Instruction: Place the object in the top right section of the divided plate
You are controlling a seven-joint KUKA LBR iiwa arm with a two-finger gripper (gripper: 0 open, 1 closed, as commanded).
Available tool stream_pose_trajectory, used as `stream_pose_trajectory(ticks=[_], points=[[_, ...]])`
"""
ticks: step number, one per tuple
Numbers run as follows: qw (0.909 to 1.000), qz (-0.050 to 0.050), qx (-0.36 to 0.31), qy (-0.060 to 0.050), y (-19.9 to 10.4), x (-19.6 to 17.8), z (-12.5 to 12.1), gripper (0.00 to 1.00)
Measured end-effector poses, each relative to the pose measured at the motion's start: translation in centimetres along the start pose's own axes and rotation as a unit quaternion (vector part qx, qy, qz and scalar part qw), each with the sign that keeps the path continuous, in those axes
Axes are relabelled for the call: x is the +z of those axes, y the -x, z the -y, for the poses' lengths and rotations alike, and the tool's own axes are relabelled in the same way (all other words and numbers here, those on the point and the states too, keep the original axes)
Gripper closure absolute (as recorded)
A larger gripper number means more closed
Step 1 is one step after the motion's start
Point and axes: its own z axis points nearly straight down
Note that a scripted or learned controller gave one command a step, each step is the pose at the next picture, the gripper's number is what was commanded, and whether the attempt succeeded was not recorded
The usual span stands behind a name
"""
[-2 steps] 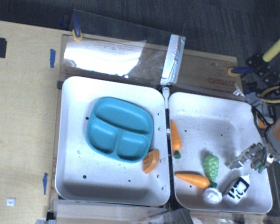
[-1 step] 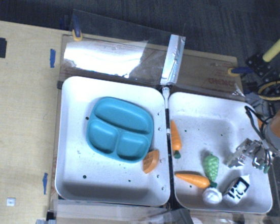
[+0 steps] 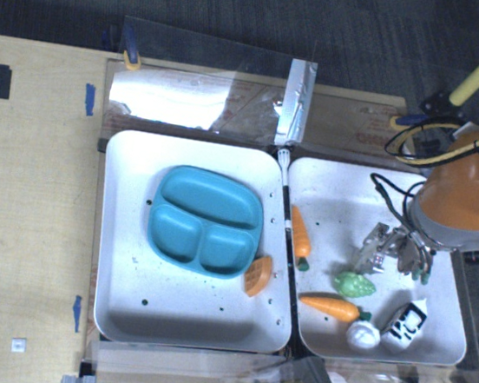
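In the right bin (image 3: 452,341), my gripper (image 3: 377,253) hangs just above the green leafy toy (image 3: 355,286), its grip unreadable from here, and I fear it snags a carrot (image 3: 330,307) or misses, while the divided plate (image 3: 206,220) waits in the left bin (image 3: 119,240).

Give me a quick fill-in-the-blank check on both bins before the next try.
The blue divided plate sits in the ____ bin.
The end effector hangs over the ____ bin.
The number of carrots in the right bin is ____.
The orange slice lies just outside the plate's lower ____ edge.

Missing words: left; right; two; right
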Motion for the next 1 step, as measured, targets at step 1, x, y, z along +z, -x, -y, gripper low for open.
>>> stream_pose_trajectory(ticks=[1], points=[[0.9869, -0.001, -0.161, -0.001, -0.24, -1.63, 7.42, 1.0]])
